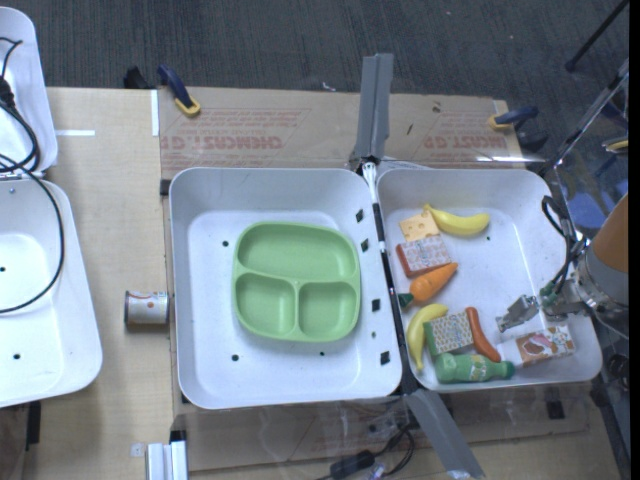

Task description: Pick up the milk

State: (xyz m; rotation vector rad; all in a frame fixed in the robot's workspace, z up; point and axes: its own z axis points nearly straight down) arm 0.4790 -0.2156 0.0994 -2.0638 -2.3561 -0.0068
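Note:
The milk (546, 346) is a small white carton with a red picture, lying flat near the front right corner of the right bin (520, 193). My gripper (518, 313) hangs low over the bin floor just up and left of the carton, close to its upper edge. The grey arm (610, 268) reaches in from the right over the bin's right wall. Nothing shows held in the gripper.
In the right bin lie a banana (458, 222), a cheese wedge (418, 227), a red box (424, 256), a carrot (433, 282), a second banana (420, 328), a patterned box (451, 333), a sausage (482, 336) and a green bottle (472, 370). The left bin (200, 268) holds a green divided plate (297, 281).

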